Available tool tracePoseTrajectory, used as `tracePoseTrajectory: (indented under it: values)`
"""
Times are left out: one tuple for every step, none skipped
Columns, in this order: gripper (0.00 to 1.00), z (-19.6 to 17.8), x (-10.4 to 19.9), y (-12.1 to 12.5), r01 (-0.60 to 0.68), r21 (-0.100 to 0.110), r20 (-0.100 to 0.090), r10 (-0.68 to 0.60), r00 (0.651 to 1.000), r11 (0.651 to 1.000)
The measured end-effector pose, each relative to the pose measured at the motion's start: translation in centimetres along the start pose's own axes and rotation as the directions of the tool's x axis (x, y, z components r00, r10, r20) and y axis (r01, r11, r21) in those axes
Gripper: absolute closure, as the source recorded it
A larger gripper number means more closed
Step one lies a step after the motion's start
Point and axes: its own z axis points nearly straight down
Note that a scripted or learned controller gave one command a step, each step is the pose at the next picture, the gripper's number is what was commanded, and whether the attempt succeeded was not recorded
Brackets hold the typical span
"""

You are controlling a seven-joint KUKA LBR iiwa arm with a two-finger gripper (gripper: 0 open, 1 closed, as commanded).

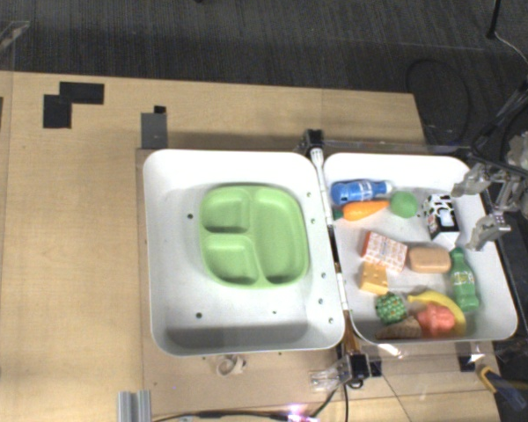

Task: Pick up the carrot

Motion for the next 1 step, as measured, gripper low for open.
tracePoseTrajectory:
  values:
    - [0.00, 15.57, 2.14, 5.65, -0.109, 0.000, 0.008, 0.109, 0.994, 0.994]
